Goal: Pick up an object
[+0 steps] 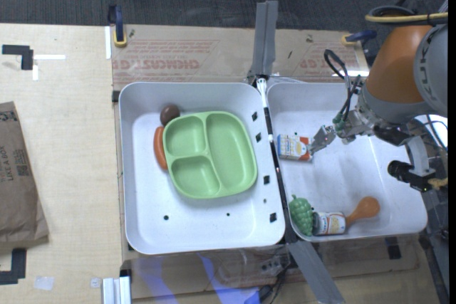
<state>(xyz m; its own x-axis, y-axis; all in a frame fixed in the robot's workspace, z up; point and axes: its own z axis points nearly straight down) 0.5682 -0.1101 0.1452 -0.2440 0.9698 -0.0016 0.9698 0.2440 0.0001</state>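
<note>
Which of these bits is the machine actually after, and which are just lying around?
In play: gripper; small carton at its tip.
Lying about: green grapes, can, orange pear-shaped toy, green divided tray, orange thing, brown ball.

Green tray (210, 153), white bins (192, 235)

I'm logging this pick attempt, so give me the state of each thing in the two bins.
Green three-compartment plastic tray: flat, left bin.
Orange carrot-like toy: partly under the tray.
Small white carton: lying down, right bin.
Gripper: beside the carton.
Small labelled jar: on its side.
Green grape bunch: touching the jar.
</note>
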